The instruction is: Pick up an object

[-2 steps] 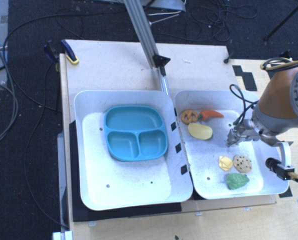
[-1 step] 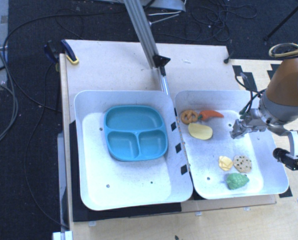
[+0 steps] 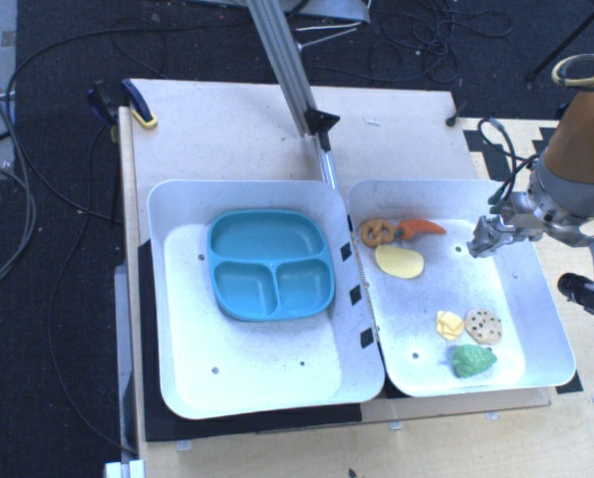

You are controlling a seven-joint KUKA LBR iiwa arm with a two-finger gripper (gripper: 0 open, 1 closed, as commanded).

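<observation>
Worktop (image 3: 237,127): pale board, carrying two shallow white bins side by side.

Left bin (image 3: 177,366): held one blue divided tray (image 3: 272,265), three compartments, lying flat toward the far half of the bin.

Right bin (image 3: 536,357): held six small items.
- Pretzel (image 3: 378,232), brown, at the far left corner.
- Carrot piece (image 3: 422,228), orange, just right of the pretzel, the two touching or nearly so.
- Yellow oval piece (image 3: 400,262), just nearside of the pretzel.
- Small yellow lump (image 3: 449,324), nearer the front, middle of the bin.
- Cookie (image 3: 483,326), pale with dark spots, just right of the lump.
- Green leafy piece (image 3: 472,359), nearest the front edge, directly nearside of the cookie.

Arm: grey, with orange band, entered from the right.

Hand (image 3: 479,242): hung above the far right part of the right bin, over bare floor, well apart from every item. Nothing was seen in it; whether it was open or closed, I could not tell.
</observation>
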